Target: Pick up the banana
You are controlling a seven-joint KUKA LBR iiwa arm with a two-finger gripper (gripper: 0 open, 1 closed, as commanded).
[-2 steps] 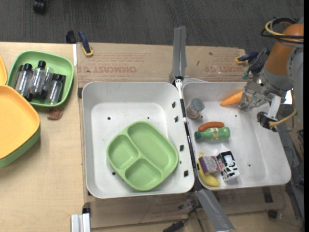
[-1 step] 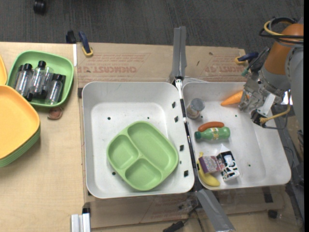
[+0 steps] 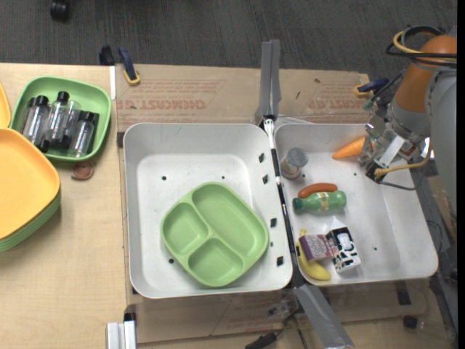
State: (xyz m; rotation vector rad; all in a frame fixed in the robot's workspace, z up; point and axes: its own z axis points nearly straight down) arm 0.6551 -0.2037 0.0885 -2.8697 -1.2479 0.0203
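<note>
Yellow curved banana touches boxy purple carton.

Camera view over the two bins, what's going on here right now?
A robot arm is meant to pick up the banana. Its gripper hangs at the far side of the right bin, beside a carrot. The banana lies untouched in that bin's near left corner, partly under a purple packet. The left bin holds a green plate.
</note>
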